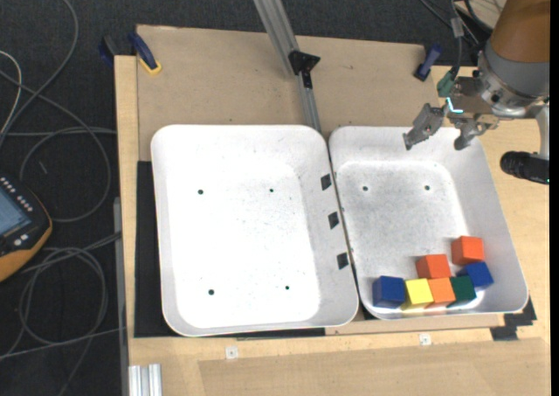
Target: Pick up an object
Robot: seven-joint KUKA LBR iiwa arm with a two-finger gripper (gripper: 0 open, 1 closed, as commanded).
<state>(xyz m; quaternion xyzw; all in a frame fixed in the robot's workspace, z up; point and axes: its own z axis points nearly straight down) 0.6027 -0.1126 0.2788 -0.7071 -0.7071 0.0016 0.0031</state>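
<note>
The tool (443, 128) hangs wide open and holds nothing, above the far rim of the right bin (515, 237). The cubes (432, 279) sit packed in this bin's near corner. I would take the orange cube (470, 249), farthest from that corner; its faces lie slightly turned, with no long axis.

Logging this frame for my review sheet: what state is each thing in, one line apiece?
tool: open, holding nothing, raised over the far edge of the right bin.
right bin: holds all the blocks, clustered in its near right corner.
orange blocks: three, resting in the cluster, apart from the tool.
blue blocks: two, at the cluster's left and right ends.
yellow block: resting between a blue and an orange one.
left bin: flat on the bench.
</note>
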